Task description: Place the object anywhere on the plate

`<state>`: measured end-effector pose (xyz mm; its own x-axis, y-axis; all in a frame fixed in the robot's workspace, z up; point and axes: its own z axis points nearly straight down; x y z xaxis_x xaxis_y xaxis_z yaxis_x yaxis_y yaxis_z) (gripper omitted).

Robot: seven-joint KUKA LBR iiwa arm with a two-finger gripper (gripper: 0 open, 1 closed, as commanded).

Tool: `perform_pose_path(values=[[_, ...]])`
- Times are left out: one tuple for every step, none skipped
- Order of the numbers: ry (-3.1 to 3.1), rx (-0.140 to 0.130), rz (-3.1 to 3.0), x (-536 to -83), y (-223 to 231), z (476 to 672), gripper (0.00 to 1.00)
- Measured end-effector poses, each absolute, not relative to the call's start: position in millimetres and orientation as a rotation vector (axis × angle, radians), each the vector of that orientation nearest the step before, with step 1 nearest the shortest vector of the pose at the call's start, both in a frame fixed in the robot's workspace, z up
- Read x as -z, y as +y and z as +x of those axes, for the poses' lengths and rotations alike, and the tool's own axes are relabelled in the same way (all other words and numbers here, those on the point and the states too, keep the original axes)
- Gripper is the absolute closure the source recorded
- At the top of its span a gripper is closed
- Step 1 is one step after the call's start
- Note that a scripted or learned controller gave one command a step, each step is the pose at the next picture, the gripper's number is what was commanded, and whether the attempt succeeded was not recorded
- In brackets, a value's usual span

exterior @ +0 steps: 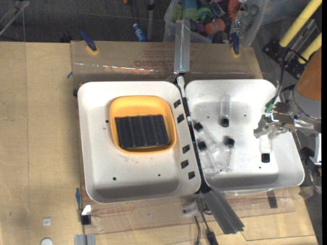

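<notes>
Where the two bins meet: left bin [97,177] with orange plate [143,106] bearing a dark ridged insert [142,130]; right bin [245,175] with several clear black-capped bottles [225,111]. Gripper [268,129] over right rim, jaws not discernible.

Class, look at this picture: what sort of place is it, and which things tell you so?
Probably a robotics lab: a robot arm reaches over two white bins, a clear tub of mixed toys stands behind, and clamps hold the bench's cardboard.

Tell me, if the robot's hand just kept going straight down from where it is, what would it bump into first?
Probably the small clear bottle with a black cap lying in the right bin just below the hand, though depth is hard to judge.
</notes>
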<state>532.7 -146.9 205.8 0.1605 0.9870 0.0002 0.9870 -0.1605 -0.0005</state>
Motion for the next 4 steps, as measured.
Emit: perform_pose_path(values=[[-2.251, 0.001, -2.195, -205, -141, 573.2, 1.00], [-2.276, 0.000, -2.167, -197, -185, 637.0, 1.00], [-2.382, 0.001, -2.055, -213, -177, 667.4, 1.00], [-2.380, 0.001, -2.056, -242, -168, 667.2, 1.00]])
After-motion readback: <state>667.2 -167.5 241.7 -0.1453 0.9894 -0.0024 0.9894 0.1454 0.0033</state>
